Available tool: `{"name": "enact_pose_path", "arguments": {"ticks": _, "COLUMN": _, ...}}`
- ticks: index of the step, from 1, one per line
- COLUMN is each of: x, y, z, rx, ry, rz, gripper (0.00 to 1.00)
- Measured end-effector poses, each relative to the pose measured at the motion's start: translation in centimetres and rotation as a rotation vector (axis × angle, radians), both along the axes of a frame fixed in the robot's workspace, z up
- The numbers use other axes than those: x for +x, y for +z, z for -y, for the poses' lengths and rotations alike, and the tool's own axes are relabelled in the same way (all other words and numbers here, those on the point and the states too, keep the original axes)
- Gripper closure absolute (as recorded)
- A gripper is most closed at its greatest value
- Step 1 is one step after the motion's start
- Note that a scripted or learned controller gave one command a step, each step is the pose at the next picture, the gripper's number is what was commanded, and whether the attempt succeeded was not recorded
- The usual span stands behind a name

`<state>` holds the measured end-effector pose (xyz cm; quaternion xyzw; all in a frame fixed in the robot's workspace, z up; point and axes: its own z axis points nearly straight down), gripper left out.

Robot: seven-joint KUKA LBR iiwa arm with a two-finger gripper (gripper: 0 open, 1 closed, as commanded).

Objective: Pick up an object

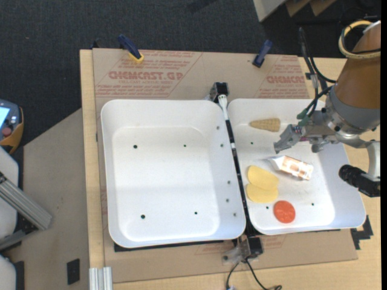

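The jaws point(294, 135) hang over the right bin point(338, 213); whether they are spread cannot be told. A white tube point(292, 167) with an orange label lies just below them, apart. The cardboard point(151, 71) on the bench reads "CHEMCAST".

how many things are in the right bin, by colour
yellow: 2, chips and
tan: 1, cone
red: 1, disc
white and orange: 1, tube
total: 5
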<state>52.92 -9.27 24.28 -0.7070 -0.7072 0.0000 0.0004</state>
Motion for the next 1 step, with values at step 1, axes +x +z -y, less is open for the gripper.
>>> {"name": "enact_pose_path", "arguments": {"ticks": 1, "x": -3.88, "y": -12.15, "z": -0.18, "rx": 0.003, "ry": -0.003, "rz": -0.014, "gripper": 0.0}}
